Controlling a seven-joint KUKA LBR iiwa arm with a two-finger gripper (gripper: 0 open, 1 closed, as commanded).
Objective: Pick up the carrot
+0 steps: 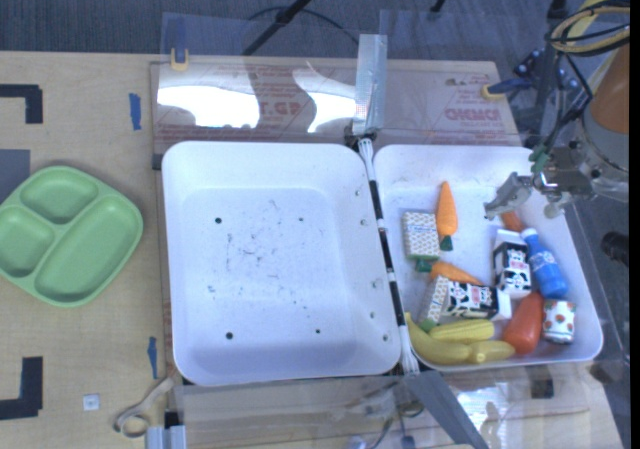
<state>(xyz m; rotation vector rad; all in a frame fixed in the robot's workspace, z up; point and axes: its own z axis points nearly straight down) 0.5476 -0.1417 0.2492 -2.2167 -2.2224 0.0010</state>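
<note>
In the right bin (585, 322), upper middle: carrot (446, 211) lying alone on bare white floor, tip toward the far wall, green stub toward the near side. Just below it a small patterned box (421, 233), nearly touching.

Pincer (528, 193) hangs over the same bin's far right part, to the right of the carrot and slightly farther back, apart from it. Fingers appear spread and nothing between them, though detail is small.

Risks, as I judge them:
- A second carrot-like orange piece (454, 272) lies lower, against a cow-print carton (459, 300). A descent aimed there lands in clutter: banana (455, 341), blue bottle (546, 265), red pieces.
- Upper carrot is narrow and rounded; fingers closing along its length, not across, could squeeze it out sideways.
- Box close beside the stub end: a finger coming down on that side may strike the box and nudge the carrot off line.
- Bin wall and divider nearby limit approach from the left.
</note>
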